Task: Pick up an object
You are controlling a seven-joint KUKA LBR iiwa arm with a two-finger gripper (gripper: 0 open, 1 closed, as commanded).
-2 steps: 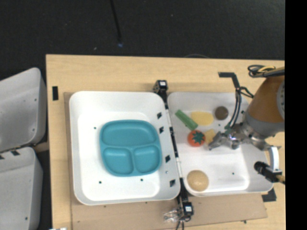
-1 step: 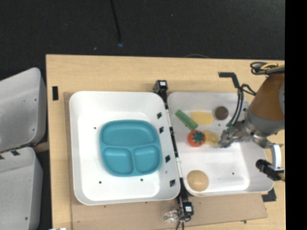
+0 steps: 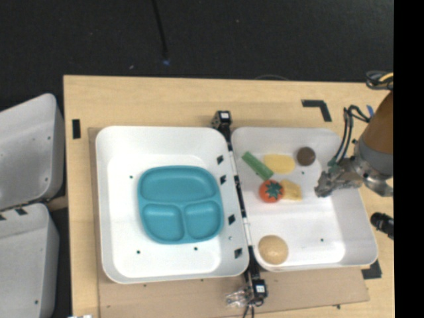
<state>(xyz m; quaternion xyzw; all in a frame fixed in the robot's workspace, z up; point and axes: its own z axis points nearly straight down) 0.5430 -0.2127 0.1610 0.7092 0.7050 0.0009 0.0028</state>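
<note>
White bins [image 3: 119, 257] hold a turquoise tray [image 3: 179, 202], a red tomato [image 3: 270, 191] and a green stick [image 3: 257, 165].

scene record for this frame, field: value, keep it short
left bin: blue tray
right bin: green stick, yellow piece, brown ball, tomato, tan round
gripper: over right bin, right of tomato, nothing seen between its fingers
arm: enters from right
</note>
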